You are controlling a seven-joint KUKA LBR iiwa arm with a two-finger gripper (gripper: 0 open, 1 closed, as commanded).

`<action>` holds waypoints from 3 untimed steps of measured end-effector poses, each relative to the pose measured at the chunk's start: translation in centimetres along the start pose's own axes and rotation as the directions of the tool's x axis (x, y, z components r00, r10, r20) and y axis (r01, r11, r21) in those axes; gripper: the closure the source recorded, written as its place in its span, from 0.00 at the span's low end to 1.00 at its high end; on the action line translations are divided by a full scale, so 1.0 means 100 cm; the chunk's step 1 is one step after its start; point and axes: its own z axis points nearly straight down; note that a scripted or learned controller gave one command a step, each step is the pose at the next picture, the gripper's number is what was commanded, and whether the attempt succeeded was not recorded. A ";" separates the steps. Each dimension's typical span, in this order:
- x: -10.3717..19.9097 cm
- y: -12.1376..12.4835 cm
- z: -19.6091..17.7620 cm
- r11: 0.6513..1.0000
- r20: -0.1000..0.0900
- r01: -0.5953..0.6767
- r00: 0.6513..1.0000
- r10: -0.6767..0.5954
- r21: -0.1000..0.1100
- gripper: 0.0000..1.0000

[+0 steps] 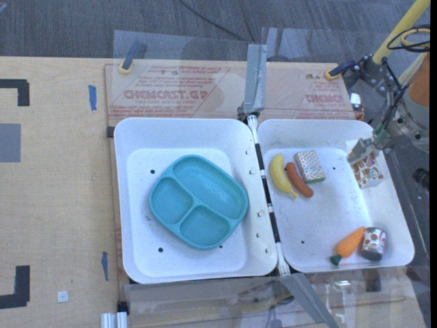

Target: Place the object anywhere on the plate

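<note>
The two-finger gripper (pixel 363 152), apparently clenched on a small patterned white carton (pixel 368 172), hangs well right of the blue three-compartment plastic plate (pixel 198 200).

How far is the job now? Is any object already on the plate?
Nothing looks done yet: the blue plate in the left bin carries no object. In hand: the pincer is at the right bin's far right edge, at a small patterned carton; a grasp cannot be confirmed. The banana, sausage, box, carrot and can lie in the right bin. Left: lifting one object and placing it on the plate.
</note>
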 end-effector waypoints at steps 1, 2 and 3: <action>0.086 0.034 0.009 0.995 -0.003 0.102 0.995 -0.102 0.002 1.00; 0.191 0.041 0.007 0.970 -0.004 0.242 0.970 -0.242 0.002 1.00; 0.282 0.065 0.014 0.999 -0.002 0.039 0.999 -0.039 0.000 1.00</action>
